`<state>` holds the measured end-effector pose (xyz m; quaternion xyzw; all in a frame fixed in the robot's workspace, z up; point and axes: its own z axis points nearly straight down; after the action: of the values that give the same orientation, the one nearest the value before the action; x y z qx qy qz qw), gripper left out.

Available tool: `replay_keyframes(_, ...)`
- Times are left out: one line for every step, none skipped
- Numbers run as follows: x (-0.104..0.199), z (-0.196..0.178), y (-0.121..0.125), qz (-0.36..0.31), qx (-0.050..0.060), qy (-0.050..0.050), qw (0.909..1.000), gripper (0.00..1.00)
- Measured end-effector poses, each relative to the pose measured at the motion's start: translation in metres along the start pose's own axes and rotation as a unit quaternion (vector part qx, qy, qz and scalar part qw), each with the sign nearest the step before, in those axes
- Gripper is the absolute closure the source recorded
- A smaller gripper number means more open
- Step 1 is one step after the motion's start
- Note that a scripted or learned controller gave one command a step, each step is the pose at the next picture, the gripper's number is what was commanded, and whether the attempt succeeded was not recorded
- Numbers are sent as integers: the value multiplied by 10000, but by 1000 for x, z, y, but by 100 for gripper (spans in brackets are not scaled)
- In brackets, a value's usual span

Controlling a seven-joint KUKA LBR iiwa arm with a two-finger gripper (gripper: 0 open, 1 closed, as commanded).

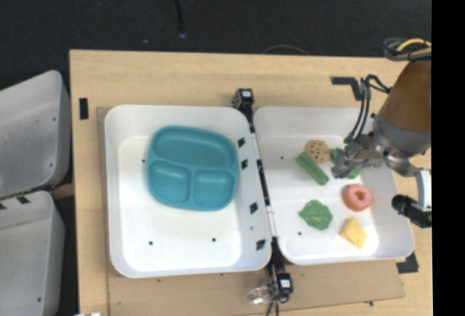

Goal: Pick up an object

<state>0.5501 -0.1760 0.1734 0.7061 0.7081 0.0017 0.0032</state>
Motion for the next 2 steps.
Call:
replay_keyframes(-12, -52, 1, 3, 2, -5, 10000, 100)
replay_keyframes(-13, -65, 2, -19, 21, 5, 10000, 100)
